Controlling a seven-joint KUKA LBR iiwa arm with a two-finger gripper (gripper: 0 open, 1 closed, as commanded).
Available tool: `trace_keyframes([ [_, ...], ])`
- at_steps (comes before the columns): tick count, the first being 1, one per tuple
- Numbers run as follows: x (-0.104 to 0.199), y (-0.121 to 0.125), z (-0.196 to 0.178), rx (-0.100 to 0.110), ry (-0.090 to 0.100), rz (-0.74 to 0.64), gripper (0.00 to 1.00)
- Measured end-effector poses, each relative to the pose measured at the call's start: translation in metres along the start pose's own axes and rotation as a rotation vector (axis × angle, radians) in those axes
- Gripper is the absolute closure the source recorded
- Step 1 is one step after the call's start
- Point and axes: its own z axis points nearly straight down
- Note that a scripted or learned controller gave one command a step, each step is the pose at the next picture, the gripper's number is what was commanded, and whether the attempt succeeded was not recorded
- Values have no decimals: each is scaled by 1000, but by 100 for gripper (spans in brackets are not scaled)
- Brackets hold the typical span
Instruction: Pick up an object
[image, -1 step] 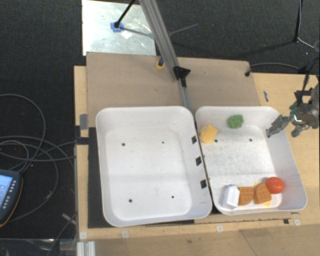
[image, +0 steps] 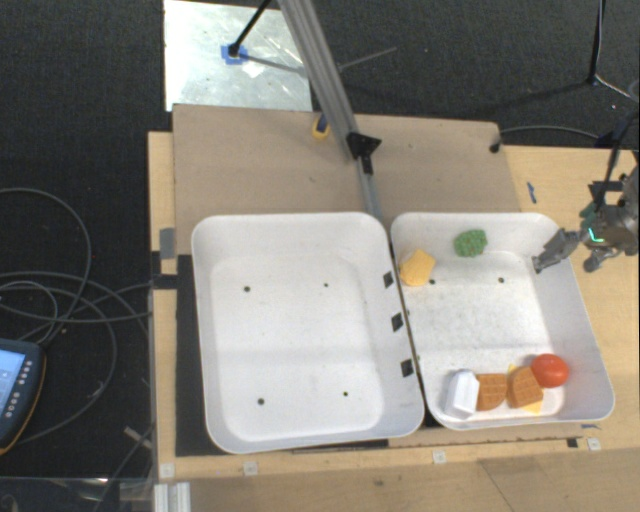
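Reaches in from the right edge, low and tilted leftward: grey metal two-finger pincer (image: 571, 253), fingers spread apart with nothing between them, a small green light glowing at the wrist.

Even, bright overhead light, soft shadows, glare on floor patch (image: 240, 50), slightly grainy.

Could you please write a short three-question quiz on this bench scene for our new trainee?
1. True or false: the round red ball lies in the right white bin.
2. Which item lies nearest the divide between the two bins?
A. fuzzy green lump
B. yellow wedge-shaped block
C. white cup-like piece
3. Fill in: the two-finger gripper hovers near the right bin's ____ edge as seen in the camera view.

Key
1. True.
2. B; it sits just beside the divide.
3. Right; nothing shows between its fingers.
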Motion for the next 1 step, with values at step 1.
trace_keyframes([
  [1, -1, 5, 61, 4, 1, 4, 0],
])
